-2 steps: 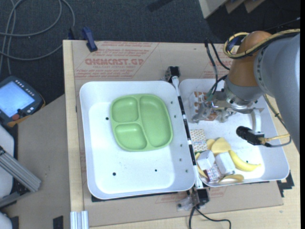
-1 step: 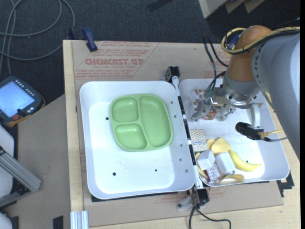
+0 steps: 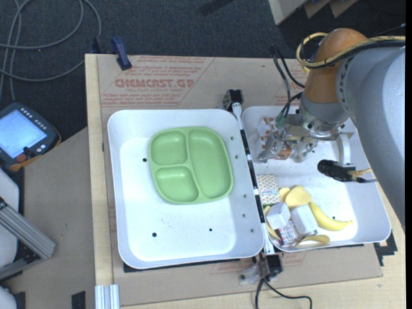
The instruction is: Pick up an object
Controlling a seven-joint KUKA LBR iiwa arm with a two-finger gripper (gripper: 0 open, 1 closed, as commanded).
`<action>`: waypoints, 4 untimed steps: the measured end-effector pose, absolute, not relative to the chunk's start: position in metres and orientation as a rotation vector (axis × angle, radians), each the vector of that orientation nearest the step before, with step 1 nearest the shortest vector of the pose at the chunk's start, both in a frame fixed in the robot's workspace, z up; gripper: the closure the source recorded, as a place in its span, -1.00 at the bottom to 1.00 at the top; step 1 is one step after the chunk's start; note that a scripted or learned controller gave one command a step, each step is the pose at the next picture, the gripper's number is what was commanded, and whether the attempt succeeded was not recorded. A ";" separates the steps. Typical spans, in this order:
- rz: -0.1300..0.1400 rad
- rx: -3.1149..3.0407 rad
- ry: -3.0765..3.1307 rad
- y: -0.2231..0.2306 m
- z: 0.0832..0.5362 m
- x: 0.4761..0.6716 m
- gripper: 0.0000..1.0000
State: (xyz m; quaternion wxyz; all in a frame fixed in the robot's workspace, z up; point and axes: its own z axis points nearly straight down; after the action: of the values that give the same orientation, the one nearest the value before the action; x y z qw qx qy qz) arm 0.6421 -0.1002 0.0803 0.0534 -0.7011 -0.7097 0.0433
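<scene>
Camera view:
Arm: grey, orange-banded wrist, reaching from right over right shallow white bin (image 3: pixel 370 227).
Gripper (image 3: pixel 281 148): low in right bin's upper left; finger state cannot be told.
Yellow plastic bananas (image 3: pixel 328 219): right bin, lower part, beside small packaged items (image 3: pixel 290 224).
Left white bin (image 3: pixel 129 192): holds green three-compartment plastic tray (image 3: pixel 191 165).

A green tray (image 3: pixel 191 165) lies in the left bin (image 3: pixel 129 224). The tool (image 3: pixel 283 143) hangs low over the right bin (image 3: pixel 367 217), above bananas (image 3: pixel 325 216) and packets (image 3: pixel 288 224).
</scene>
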 end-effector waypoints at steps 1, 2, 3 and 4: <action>0.100 -2.112 -2.158 -0.118 0.078 0.645 -1.00; 0.068 -2.181 -2.193 -0.115 0.083 0.655 -1.00; 0.067 -2.181 -2.194 -0.115 0.083 0.655 -1.00; 0.072 -2.186 -2.193 -0.113 0.083 0.655 -1.00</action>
State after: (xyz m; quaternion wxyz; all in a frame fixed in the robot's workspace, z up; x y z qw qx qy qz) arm 0.6549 -0.1130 0.0833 0.0221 -0.7055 -0.7080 0.0232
